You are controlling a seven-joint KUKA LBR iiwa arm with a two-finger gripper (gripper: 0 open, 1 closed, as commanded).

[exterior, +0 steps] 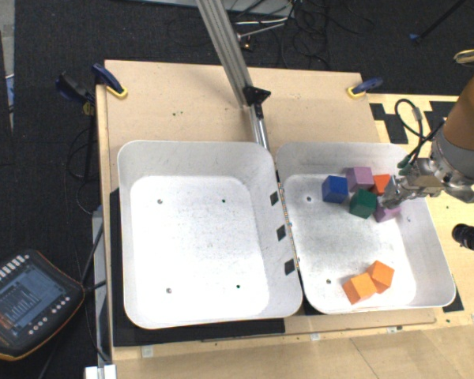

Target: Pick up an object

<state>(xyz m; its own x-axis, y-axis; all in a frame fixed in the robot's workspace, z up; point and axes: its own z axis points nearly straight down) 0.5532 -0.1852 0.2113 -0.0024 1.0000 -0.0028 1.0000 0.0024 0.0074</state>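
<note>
Blocks sit clustered in the right bin (426, 235), toward its far right corner: a blue block (335, 189), a purple block (359, 177) just beside it, a green block (363, 204) in front of those two, a small orange block (381, 183) to the right of the purple one, and a second, paler purple block (388, 212) touching the green block's right side. Nearer the front of the same bin, well apart from the cluster, two orange blocks lie touching each other: one lighter orange block (359, 287) and one deeper orange block (381, 275).

Reaching in from the right, the arm (464, 136) hangs over the right bin's far right edge, and its claw (401, 186) is low among the cluster, right by the small orange block and the paler purple block. Whether the claw is spread or pressed together cannot be told from this slant, and no block can be seen between its tips.

The left bin (142, 164) lies side by side with the right one on the wooden desk (189, 101). A handheld control pendant (24, 302) rests on the dark floor at the lower left, and a metal strut (225, 42) slants down from the top toward the gap between the bins
</note>
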